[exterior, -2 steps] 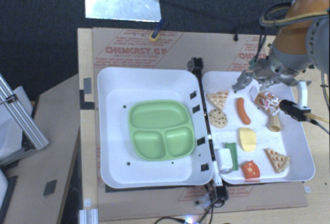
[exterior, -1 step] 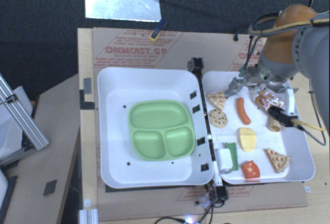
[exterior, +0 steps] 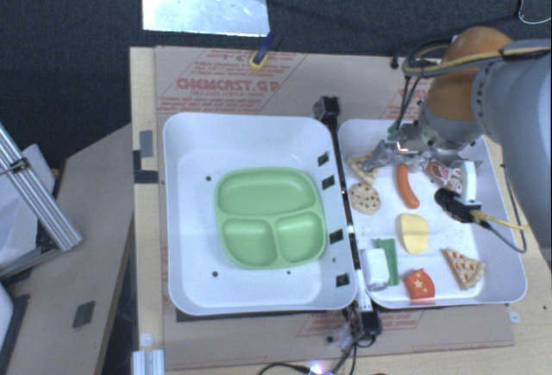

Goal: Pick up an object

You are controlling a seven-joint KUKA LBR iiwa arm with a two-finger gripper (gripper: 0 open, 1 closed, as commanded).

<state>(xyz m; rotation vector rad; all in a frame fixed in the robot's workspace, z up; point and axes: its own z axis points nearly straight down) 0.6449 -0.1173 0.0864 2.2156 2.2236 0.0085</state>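
Clutter fills the right bin [exterior: 496,274]: sausage [exterior: 405,184], cookie [exterior: 366,198], cheese [exterior: 414,233], pizza slice [exterior: 463,266], kept loose for picking. The pincer [exterior: 398,147] hangs low above the sausage's far end; how wide it stands, I cannot tell.

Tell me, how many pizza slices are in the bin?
2. One pizza slice lies near the right bin's front right corner. Another pizza slice lies at the back left, beside the gripper. The arm may hide more.
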